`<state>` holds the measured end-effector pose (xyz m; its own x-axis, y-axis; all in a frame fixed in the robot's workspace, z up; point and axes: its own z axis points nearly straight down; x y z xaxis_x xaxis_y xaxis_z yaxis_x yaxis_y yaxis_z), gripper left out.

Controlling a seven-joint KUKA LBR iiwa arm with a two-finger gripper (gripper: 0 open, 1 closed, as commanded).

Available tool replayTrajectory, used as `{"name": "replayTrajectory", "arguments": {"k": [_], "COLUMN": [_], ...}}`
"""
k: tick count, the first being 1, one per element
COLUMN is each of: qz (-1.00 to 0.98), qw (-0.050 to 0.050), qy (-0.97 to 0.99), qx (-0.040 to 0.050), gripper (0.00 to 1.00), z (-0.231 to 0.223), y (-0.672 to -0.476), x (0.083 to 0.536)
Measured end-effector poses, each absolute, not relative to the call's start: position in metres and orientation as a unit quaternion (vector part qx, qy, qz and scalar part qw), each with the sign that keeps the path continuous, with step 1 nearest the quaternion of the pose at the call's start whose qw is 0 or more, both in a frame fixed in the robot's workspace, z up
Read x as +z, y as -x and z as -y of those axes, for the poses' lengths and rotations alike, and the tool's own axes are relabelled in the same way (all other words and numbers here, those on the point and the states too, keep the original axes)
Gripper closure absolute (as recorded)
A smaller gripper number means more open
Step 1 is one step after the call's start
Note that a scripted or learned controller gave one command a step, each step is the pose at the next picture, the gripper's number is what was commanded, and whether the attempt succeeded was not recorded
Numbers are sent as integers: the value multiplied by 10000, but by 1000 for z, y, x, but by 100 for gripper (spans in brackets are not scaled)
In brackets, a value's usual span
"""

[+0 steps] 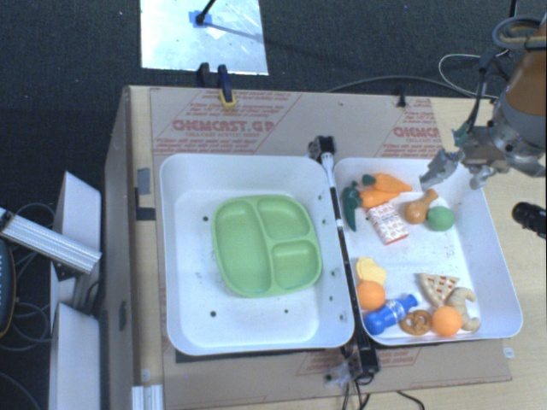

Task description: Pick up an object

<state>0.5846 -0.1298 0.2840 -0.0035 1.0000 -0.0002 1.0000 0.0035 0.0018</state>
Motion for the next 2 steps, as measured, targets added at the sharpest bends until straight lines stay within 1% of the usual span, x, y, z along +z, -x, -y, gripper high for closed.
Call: {"name": "replayTrajectory", "arguments": {"k": [1, 2], "qz": [-7087, -7089], "qw": [-9, -1], "qy": [-7055, -7053], "qx": [-2, -1], "gripper": [0, 0], "z": [94, 90], "y": [-630, -667], "x": [194, 121]}}
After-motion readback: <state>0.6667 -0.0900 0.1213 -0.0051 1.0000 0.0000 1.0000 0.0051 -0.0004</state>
